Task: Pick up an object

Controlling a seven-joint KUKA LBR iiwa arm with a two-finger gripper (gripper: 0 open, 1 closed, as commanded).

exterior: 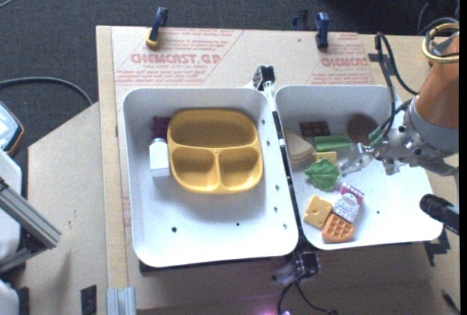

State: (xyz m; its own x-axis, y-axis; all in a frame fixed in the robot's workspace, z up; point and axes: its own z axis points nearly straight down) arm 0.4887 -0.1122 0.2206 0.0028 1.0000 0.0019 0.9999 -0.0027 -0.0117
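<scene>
Toy food (330,189) clutters the right bin (398,219) — gripper (357,158) just above the green leaf (322,174), finger state unclear.

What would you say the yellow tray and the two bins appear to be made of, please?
Yellow tray: probably moulded plastic, matte, with rounded dividers forming three compartments. Bins: likely thin formed plastic, smooth white with soft sheen and rounded corners; painted metal cannot be excluded.

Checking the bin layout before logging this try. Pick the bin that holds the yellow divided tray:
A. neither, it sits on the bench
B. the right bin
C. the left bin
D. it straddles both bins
C. The yellow divided tray lies flat inside the left bin, with a small white bottle beside it; the toy foods sit in the right bin.
</scene>
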